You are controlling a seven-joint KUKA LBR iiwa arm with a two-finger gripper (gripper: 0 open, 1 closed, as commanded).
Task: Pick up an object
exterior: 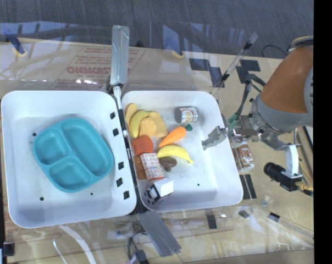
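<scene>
Nearest the camera, at the front edge of the right bin, a small white box with a dark end lies against the bin's front-left corner. Just behind it stands a red-and-white carton, and behind that an orange-red block. To their right a yellow banana lies across the bin floor with a small brown object just under its left end, and an orange carrot with a green tip slants above it. Further back sit several pale yellow pieces of toy food, bunched together near the divider, and a small silver tin can lies on its side near the back wall. All these things crowd the left half of the right bin. The left bin holds a turquoise divided plate with three compartments. The grey arm with its orange band reaches in from the right, and the hand hangs over the right side of the right bin, well apart from the banana and carrot; nothing shows between its fingers, and I cannot tell how far apart they stand. Both bins rest on a desk.
</scene>
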